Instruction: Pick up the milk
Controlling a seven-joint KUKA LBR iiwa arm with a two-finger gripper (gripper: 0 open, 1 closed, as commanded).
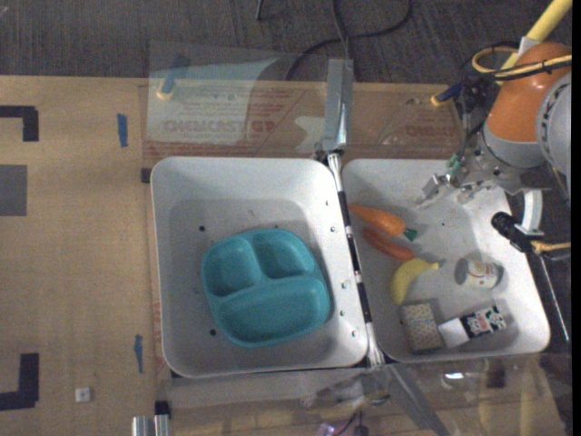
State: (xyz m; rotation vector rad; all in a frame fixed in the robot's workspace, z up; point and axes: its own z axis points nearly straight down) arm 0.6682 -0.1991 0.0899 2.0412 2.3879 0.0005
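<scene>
The milk (474, 324) is a small white carton with black cow patches, lying on its side near the front edge of the right bin (526, 339). My gripper (448, 187) hangs over that bin's back right part, well behind the milk and apart from it. Its fingers stand open with nothing between them. The grey arm with its orange band (525, 98) comes in from the upper right.
Also in the right bin: two carrots (386, 230), a yellow fruit (408, 278), a small grey jar (478, 272) just behind the milk, and a tan waffle-like square (419, 325) touching its left end. The left bin (172, 243) holds a teal divided plate (263, 286).
</scene>
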